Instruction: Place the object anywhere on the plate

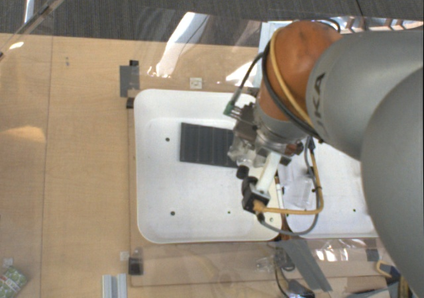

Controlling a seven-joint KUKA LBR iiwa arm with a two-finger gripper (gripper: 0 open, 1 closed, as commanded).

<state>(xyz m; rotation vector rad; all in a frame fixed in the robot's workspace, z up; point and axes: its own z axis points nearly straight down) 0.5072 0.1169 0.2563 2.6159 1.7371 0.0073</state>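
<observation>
A flat dark grey rectangular plate point(204, 144) lies in the left half of the white bin point(156, 214). My gripper point(241, 153) hangs over the plate's right edge and hides that end of it. The grey arm with its orange band point(298, 51) comes in from the right and covers the bin's right part. Whether anything is held is hidden by the wrist.
The bin sits on a tan wooden bench, with black clamps at its top-left point(131, 78) and bottom-left point(135, 263) corners. A pale paper-like patch point(298, 191) shows on the bin floor under the wrist. Bare white floor surrounds the plate at left and front.
</observation>
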